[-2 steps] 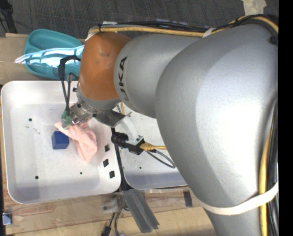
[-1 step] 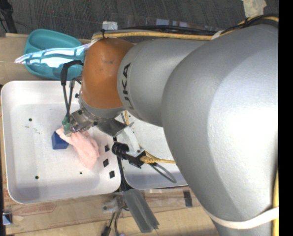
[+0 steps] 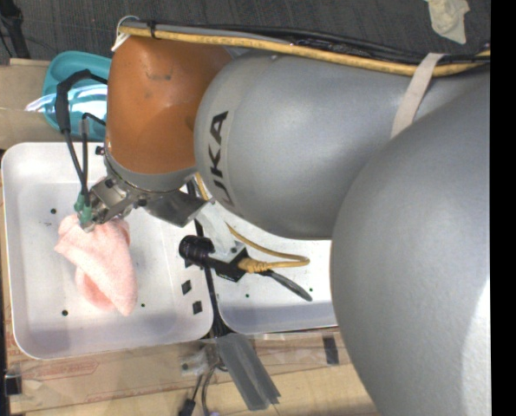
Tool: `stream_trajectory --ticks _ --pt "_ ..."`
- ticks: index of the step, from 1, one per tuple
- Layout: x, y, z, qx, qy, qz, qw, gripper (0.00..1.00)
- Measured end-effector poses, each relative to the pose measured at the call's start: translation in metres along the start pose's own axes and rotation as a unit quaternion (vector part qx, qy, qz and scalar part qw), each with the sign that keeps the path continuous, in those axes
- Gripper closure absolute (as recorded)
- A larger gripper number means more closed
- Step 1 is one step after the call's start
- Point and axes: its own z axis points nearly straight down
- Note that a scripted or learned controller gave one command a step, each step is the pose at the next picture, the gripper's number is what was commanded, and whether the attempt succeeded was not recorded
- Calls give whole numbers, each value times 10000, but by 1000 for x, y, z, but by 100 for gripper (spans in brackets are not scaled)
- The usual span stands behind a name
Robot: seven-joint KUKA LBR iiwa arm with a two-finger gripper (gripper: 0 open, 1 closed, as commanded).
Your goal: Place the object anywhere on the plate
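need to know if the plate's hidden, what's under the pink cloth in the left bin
The pink cloth lies on the left bin's white floor, gripper at its top edge. Whatever it covers cannot be seen.

Fluffy pink cloth (image 3: 99, 263), glossy white bin (image 3: 32, 319)

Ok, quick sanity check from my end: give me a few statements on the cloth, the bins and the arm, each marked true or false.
1. The pink cloth lies in the left bin. True.
2. The cloth lies in the right bin. False: it lies in the left bin.
3. The gripper sits at the cloth's upper end. True.
4. The arm's band above the wrist is blue. False: the band is orange.
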Motion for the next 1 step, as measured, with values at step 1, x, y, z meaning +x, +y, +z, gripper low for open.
stream_trajectory --ticks 1 --pt "-1 -15 181 -52 -1 528 9986 100"
